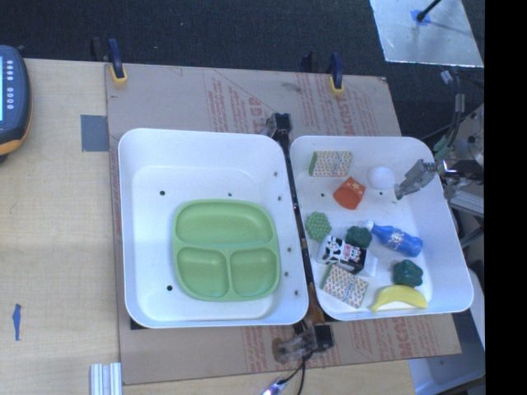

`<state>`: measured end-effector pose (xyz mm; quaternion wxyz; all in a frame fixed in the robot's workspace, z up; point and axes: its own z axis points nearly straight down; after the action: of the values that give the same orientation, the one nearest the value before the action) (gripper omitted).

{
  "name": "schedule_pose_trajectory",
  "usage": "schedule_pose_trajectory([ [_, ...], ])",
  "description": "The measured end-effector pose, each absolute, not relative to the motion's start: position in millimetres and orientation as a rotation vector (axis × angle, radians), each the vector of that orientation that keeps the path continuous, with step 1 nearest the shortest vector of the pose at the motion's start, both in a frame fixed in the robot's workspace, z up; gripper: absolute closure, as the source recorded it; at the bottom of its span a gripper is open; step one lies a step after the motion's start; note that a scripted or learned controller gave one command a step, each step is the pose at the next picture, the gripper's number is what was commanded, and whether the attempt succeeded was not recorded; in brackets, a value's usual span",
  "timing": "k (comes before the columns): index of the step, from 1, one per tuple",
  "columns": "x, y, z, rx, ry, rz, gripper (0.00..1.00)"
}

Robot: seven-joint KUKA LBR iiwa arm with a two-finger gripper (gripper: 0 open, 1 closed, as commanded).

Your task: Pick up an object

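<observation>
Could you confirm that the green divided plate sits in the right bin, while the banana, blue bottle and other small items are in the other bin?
Not quite: the camera view shows the green divided plate in the left bin. The banana, blue bottle and other small items lie in the right bin.

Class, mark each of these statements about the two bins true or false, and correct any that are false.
1. The green divided tray lies in the left bin. True.
2. The banana lies in the left bin. False: it lies in the right bin, near its front right corner.
3. The gripper is above the right bin's far right part, beside the white ball. True.
4. The blue bottle stands upright. False: it lies on its side.
5. The orange block is between the jaws. False: it lies on the bin floor, apart from the gripper.
</observation>
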<state>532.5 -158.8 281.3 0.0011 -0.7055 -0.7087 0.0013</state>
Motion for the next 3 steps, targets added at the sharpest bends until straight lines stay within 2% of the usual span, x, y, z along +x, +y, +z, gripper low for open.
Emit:
schedule_pose_trajectory([
  [1,574.2,-123,146,-2.203,-2.225,0.011,0.0],
  [2,642.0,-117,89,-2.212,-2.232,0.003,0.0],
  [3,639.8,-119,103,-2.211,-2.228,0.007,1.0],
])
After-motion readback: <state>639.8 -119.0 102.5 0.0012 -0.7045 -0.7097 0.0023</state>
